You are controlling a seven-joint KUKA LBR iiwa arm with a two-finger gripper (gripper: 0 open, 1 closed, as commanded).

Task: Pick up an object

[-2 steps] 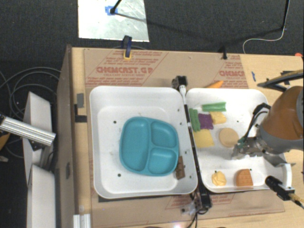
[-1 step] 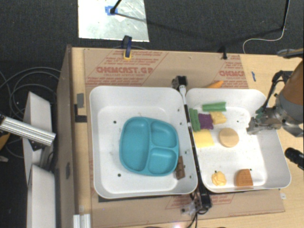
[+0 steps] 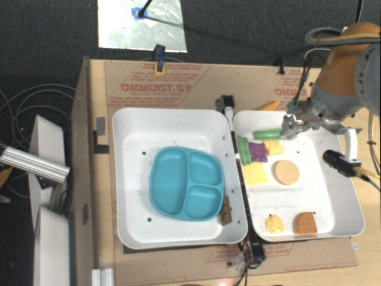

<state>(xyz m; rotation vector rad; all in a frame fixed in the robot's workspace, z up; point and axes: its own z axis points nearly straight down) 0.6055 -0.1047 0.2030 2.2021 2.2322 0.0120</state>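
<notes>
Cardboard-topped bench (image 3: 178,85), dark carpet (image 3: 250,16) behind.

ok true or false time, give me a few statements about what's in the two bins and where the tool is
1. The blue divided plate lies in the left bin. True.
2. The tool hangs over the left bin. False: it is over the right bin, near its far edge.
3. The round tan piece lies in the right bin. True.
4. The purple piece sits on the plate. False: it is in the right bin.
</notes>
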